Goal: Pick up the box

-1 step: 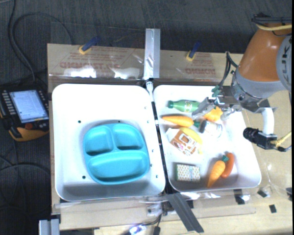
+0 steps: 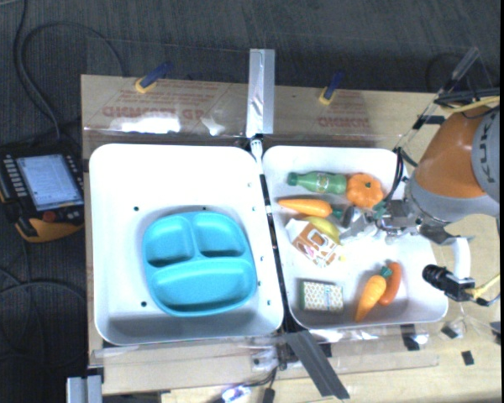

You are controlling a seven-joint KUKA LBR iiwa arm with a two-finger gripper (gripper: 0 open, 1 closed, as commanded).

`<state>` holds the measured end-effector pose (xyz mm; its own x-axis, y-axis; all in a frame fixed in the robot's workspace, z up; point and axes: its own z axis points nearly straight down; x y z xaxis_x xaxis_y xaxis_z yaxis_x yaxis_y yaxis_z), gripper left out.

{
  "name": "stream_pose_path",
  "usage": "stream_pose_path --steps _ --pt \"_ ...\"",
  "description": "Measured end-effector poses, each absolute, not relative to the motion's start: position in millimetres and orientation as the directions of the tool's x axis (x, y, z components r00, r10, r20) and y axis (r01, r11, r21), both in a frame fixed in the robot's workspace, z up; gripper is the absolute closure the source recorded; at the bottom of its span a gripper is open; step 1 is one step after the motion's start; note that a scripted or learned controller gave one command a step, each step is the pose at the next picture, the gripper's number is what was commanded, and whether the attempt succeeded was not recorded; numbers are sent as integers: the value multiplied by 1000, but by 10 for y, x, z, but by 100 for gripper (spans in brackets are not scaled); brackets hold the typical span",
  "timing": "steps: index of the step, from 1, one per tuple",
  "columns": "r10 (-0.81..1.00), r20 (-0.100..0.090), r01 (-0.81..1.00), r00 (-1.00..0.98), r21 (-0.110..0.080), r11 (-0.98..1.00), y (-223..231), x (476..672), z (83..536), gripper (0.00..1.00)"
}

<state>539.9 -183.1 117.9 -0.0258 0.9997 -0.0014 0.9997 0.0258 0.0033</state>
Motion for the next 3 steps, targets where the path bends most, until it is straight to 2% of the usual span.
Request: stream_pose_path --steps 1,2,3 --pt "1000 0 1000 -27 3 27 -1817 5406 1265 100" --pt "983 -2 983 -181 0 181 -2067 5642 2947 100" --pt "922 -3 922 -386 -2 386 -2158 5930 4142 100"
